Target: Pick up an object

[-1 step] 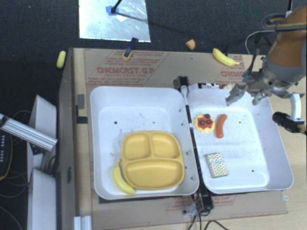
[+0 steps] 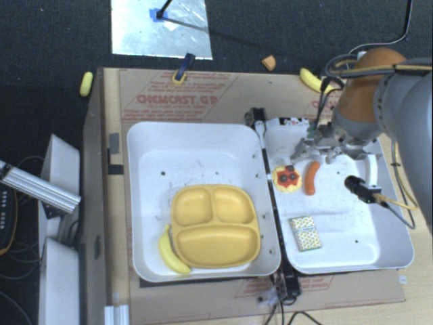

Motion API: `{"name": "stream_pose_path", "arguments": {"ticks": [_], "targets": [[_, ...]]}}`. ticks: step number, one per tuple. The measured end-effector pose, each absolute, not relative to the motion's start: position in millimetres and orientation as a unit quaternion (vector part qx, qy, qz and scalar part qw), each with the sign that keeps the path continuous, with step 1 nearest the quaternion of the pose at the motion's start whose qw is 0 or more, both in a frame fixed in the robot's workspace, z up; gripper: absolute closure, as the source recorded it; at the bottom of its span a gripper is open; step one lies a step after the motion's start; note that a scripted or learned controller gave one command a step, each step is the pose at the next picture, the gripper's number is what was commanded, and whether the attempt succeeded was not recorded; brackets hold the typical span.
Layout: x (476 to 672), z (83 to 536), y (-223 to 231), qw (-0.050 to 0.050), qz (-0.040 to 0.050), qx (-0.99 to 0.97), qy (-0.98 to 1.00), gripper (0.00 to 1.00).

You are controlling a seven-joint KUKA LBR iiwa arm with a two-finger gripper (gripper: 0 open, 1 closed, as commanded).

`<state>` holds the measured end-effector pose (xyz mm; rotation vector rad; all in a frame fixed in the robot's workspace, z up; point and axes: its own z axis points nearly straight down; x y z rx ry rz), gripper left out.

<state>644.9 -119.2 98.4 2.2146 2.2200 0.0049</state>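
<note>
Gripper (image 2: 312,153) hung low in right bin (image 2: 379,249), fingers spread w/ nothing btwn them, just above orange sausage (image 2: 310,179). Yellow tray (image 2: 215,225) & banana (image 2: 170,250) sat in left bin (image 2: 145,181).

Glossy yellow plastic tray (image 2: 215,224)

Robotics lab: robot arm (image 2: 399,100) over two white bins (image 2: 149,181) on a cardboard-topped bench (image 2: 196,93), cables, dark carpet.
</note>
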Motion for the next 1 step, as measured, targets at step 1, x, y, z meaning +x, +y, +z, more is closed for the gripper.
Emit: {"name": "stream_pose_path", "arguments": {"ticks": [1], "targets": [[633.1,86.3,-113.3,0.002,0.0016,0.707,0.707,0.00]]}}
